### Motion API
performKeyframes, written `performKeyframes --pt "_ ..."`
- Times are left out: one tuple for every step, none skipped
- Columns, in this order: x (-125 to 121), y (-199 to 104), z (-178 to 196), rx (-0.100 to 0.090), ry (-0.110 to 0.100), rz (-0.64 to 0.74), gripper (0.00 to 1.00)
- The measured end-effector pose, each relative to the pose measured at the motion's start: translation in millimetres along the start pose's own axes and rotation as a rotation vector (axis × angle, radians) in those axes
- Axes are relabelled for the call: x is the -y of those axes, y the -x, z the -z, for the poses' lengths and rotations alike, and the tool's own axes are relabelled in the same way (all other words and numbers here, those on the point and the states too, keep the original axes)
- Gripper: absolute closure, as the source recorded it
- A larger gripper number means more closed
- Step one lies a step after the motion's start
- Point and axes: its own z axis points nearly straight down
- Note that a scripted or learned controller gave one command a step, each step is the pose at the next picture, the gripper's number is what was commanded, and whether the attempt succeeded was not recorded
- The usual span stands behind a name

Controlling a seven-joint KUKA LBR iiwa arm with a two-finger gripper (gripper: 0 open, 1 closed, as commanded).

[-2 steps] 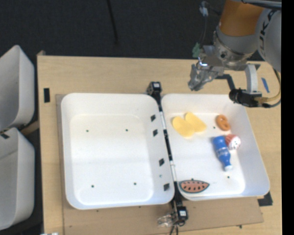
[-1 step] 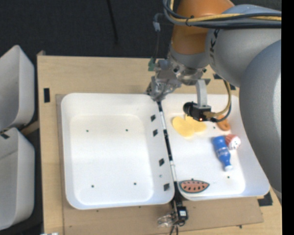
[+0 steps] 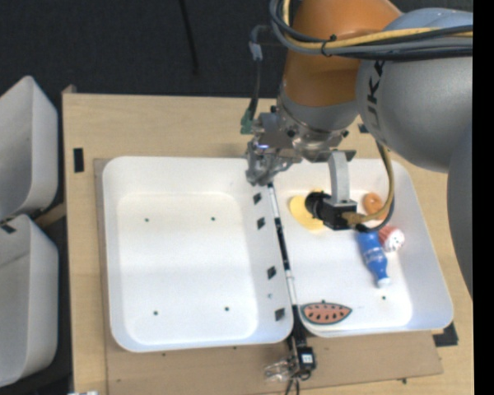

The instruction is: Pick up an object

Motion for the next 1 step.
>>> performKeyframes --pt "19.4 35.6 177.2 0.001 0.02 -0.009 1.0"
